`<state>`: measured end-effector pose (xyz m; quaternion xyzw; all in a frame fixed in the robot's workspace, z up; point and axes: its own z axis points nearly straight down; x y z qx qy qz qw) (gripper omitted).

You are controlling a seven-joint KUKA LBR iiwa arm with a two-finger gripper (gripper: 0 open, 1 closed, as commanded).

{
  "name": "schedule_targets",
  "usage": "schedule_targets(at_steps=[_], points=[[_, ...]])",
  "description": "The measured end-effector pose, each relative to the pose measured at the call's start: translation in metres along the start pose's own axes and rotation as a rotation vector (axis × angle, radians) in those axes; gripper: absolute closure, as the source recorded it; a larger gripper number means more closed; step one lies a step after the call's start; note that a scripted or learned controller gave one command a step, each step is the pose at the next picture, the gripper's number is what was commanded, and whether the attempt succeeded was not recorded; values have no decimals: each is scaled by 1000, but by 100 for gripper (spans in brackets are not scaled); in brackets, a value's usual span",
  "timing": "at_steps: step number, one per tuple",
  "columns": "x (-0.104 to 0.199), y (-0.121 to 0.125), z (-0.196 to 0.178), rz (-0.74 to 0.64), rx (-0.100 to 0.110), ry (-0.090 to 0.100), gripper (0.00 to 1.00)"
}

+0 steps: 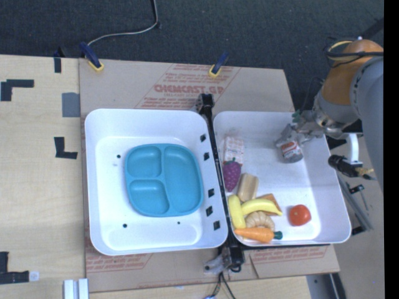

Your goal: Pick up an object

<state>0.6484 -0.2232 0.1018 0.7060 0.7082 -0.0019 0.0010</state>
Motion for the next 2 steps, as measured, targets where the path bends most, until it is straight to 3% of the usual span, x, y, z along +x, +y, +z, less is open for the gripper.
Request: schedule_targets(at_steps=[1,2], points=[[50,14,14,1,-7,3,100],[109,3,-54,1,-2,5,100]])
